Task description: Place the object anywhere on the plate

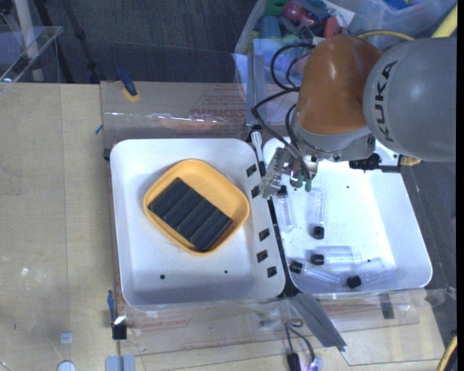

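A yellow square plate (233,194) lies tilted in the left bin (138,275). A dark ribbed rectangular pad (190,211) rests flat on it. My gripper (279,177) hangs over the divider between the two bins, at the upper left of the right bin (402,217), to the right of the plate. Nothing can be seen in it. Several clear tubes with black caps (330,258) lie in the lower part of the right bin, below the gripper.
The grey arm with its orange band (333,80) reaches in from the upper right over the right bin. A clear box of coloured items (304,18) stands behind the bins. Black clips (262,235) line the divider between the bins.
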### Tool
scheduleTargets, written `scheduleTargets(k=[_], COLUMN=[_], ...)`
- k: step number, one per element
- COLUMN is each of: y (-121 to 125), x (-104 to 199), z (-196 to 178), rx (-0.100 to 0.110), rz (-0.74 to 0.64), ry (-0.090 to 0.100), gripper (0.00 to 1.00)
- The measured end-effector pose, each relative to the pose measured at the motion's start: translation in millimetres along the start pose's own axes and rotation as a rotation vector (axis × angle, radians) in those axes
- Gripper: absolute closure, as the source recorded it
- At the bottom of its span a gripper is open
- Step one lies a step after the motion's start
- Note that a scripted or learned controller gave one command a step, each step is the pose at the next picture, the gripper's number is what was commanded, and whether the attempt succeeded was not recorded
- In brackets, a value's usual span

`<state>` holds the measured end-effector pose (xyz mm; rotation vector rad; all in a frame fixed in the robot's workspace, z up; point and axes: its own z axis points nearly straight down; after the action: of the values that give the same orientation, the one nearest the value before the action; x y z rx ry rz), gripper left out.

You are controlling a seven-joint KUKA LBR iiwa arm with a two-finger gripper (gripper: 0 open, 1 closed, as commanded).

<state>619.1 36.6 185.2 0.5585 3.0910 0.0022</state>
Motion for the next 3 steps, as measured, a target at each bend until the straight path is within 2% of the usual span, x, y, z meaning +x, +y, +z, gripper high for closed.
scheduleTargets(k=[1, 2, 3], y=[-0.3, 0.4, 0.2], x=[-0.2, -1.6, -1.7], z=[0.0, -10.9, -10.9], rx=[0.000, -0.005, -0.005], rz=[0.000, 0.004, 0.004], ry=[0.000, -0.004, -0.004], gripper=[0.00, 1.00, 0.00])
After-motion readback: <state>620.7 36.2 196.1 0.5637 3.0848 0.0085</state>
